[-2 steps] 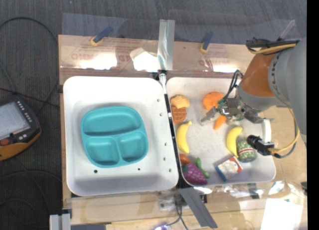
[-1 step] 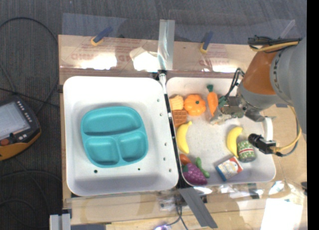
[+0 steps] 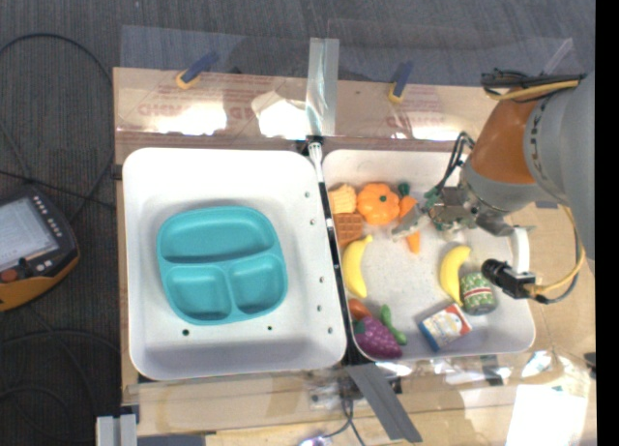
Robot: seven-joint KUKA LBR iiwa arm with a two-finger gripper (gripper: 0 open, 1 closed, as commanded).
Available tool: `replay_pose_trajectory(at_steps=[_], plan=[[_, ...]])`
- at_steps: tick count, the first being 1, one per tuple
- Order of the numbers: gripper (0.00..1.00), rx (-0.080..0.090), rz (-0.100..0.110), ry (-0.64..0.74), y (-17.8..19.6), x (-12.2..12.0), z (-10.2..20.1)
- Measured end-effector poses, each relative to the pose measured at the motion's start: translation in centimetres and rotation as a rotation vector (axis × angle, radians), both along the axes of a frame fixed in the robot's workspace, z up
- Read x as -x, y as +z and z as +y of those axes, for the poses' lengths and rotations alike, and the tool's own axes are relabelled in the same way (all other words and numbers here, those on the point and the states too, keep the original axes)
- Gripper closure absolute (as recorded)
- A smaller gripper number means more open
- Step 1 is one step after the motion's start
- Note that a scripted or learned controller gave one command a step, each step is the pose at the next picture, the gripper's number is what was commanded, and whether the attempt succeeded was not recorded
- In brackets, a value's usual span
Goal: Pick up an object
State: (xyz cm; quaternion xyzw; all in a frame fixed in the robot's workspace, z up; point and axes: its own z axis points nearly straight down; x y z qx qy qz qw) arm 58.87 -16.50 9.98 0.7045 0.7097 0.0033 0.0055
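Over right bin, claw low beside pumpkin, near small carrot; opening unclear.

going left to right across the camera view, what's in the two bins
teal three-compartment plastic tray → waffle-patterned tan toy → orange toy pumpkin → small orange toy carrot → right-hand yellow toy banana → green round can
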Motion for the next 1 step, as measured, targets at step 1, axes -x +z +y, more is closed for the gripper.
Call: replay_pose_trajectory(at_steps=[1], plan=[[0.0, 0.002, -0.002, -0.129, -0.94, 1.59, 3.16]])
